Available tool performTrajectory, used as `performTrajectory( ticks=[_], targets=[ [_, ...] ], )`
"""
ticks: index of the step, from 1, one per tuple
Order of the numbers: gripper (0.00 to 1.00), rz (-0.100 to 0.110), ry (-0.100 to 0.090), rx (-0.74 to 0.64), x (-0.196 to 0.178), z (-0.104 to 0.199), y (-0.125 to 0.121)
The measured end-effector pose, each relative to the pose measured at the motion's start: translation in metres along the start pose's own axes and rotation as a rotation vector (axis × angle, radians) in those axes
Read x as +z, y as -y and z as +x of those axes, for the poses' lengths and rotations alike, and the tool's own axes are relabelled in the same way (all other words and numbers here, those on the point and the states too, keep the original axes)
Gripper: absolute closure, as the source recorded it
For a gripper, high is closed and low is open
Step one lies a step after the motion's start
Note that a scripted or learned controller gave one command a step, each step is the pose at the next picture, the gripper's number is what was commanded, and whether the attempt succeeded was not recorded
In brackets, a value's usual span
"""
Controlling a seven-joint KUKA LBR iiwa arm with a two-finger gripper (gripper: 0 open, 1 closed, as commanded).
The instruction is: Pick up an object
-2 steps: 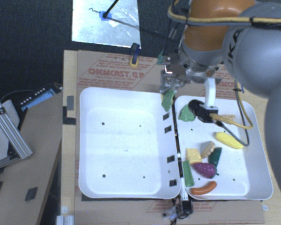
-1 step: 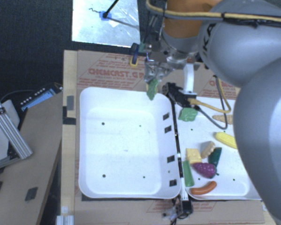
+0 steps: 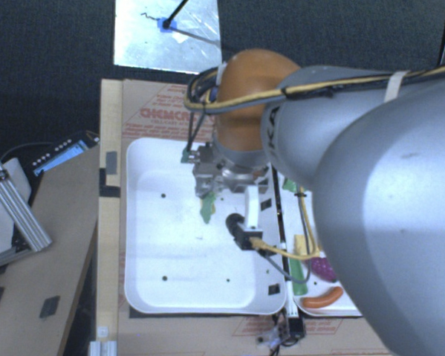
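Pincer [image 3: 207, 189] at frame centre, above left white bin [image 3: 146, 281]; clamped on small green leaf-like piece [image 3: 207, 208] dangling below fingertips. Judged light, soft, floppy; best gripped at upper end, as now.

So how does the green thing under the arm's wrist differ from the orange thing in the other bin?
The green piece is small, hangs upright just below the wrist and sits over the left bin. The orange piece is longer, sausage-shaped, and lies flat near the front of the right bin. Both look like small toy items.
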State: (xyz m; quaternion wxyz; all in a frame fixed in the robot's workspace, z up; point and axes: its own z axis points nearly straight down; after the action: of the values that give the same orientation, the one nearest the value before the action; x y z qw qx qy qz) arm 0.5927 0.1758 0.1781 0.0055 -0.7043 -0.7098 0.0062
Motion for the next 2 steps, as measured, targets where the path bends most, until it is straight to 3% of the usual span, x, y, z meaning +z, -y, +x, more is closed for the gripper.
performTrajectory(
  ticks=[1,2],
  targets=[
    [1.00,-0.022,-0.003,0.005,0.0811,0.0530,-0.0278],
    [1.00,-0.024,-0.004,0.004,0.0879,0.0543,-0.0347]
  ],
)
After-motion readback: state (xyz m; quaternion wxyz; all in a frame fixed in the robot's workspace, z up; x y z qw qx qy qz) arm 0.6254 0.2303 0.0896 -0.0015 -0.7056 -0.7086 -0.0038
